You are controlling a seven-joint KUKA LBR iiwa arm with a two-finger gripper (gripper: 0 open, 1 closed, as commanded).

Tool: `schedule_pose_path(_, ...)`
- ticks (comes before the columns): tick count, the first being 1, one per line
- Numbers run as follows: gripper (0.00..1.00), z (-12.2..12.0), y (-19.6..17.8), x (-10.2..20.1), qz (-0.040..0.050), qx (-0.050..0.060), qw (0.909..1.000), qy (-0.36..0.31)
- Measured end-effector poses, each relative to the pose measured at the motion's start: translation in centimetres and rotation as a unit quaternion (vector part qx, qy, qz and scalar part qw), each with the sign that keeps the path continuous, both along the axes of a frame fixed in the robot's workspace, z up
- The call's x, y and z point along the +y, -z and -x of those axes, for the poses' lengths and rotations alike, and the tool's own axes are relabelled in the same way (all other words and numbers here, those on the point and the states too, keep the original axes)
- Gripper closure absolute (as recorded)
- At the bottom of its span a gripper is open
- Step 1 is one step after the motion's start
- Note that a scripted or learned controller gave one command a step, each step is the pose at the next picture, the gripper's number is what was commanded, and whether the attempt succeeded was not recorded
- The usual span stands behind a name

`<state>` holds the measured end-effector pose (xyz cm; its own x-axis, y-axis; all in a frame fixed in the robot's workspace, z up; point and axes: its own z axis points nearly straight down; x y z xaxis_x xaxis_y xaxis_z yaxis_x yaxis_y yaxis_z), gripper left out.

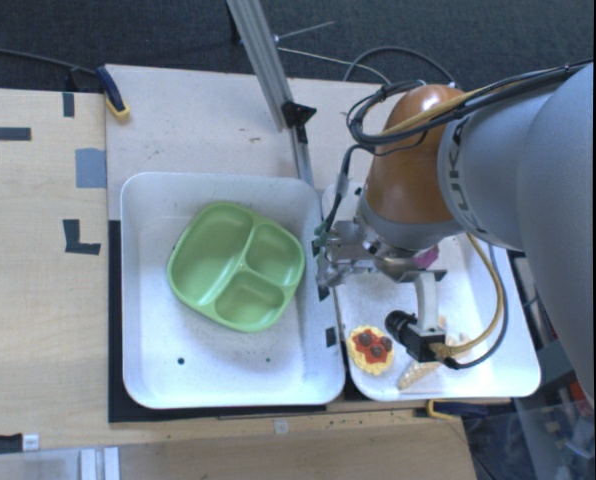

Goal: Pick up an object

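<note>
The arm (pixel 478 178) reaches in from the right and bends down over the right bin (pixel 508 368). It looks like it is going in for a grab, with nothing picked up yet. Its end effector (pixel 328 268) hangs low by the bin's left wall; whether it is wide or narrow, I cannot tell. A little toy pizza (pixel 371 349) lies just near of it. Next it must line up over one thing. A green plate (pixel 238 265) sits in the left bin (pixel 148 358).
</note>
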<state>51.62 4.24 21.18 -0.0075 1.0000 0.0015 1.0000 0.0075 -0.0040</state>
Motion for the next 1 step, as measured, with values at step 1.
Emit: schedule_pose_path(1, 1.0, -0.46, -0.26, 4.43, 0.0002, -0.001, 1.0, 0.0)
